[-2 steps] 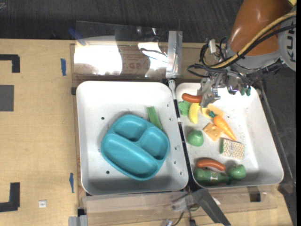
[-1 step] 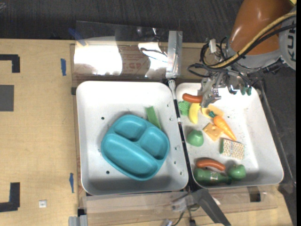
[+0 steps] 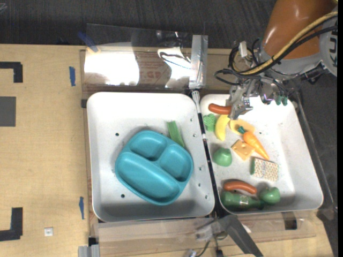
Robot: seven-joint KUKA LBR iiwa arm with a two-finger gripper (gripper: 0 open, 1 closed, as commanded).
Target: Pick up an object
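While reaching in from right, arm [image 3: 300, 25] low over right bin [image 3: 300, 143], claw [image 3: 239, 107] by sausage [image 3: 218, 109], grip unclear.

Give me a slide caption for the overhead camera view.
Gripper hovers over toy food in the right bin; a blue divided tray fills the left bin.

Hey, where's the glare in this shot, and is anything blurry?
In the camera view, strong glare washes out the clear plastic sheet behind the left bin; the gripper and the cables above it look soft, while the blue divided plate and toy carrot read clearly.
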